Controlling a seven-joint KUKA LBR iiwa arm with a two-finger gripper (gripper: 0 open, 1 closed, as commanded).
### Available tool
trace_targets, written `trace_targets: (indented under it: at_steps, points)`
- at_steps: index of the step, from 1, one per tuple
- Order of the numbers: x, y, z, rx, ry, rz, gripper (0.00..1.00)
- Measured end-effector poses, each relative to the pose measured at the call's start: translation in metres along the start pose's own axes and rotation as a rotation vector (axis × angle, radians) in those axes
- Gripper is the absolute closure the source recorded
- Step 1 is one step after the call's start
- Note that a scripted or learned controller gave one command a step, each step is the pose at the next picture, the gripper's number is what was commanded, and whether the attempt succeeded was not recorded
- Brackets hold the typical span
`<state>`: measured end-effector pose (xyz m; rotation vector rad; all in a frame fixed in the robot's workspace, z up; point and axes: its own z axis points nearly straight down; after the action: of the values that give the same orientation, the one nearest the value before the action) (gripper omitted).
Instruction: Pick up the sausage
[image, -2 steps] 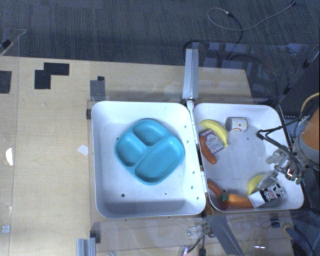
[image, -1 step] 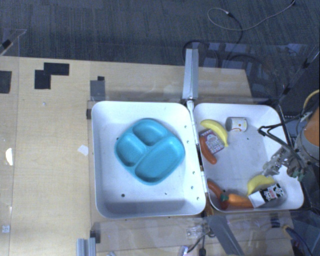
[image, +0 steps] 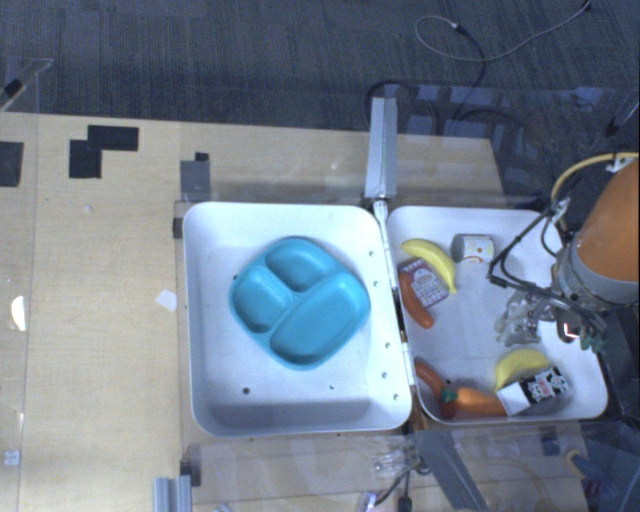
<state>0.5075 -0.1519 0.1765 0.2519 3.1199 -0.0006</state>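
The gripper (image: 527, 318) is hanging over the right bin (image: 590, 400), near that bin's right side. Whether the gripper is released or clenched cannot be told from this view. Nothing is showing inside it.

Two white bins are sitting side by side on the bench (image: 90, 330). The left bin (image: 210, 400) is lying well to the left of the gripper and is carrying one blue divided plate (image: 300, 301) with three compartments.

The right bin is carrying the following items:

- Two sausages. One sausage (image: 415, 305) is lying to the left of the gripper, against the bin's left wall, partly covered by one small printed packet (image: 426, 284). The second sausage (image: 430, 376) is lying below and to the left of the gripper, near the bin's lower left corner.
- One carrot (image: 472, 401), touching the second sausage at its left end.
- Two bananas. One banana (image: 432, 260) is lying to the upper left of the gripper, just beside the packet. The other banana (image: 520, 366) is lying just below the gripper.
- One grey cylinder (image: 473, 247), above and to the left of the gripper.
- One small black-and-white box (image: 540, 389), below the gripper, touching the second banana.
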Motion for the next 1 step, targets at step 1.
trace_targets:
  at_steps: [1]
  points:
    - [0.0001,-0.0003,0.0000,0.000,0.000,0.001,0.00]
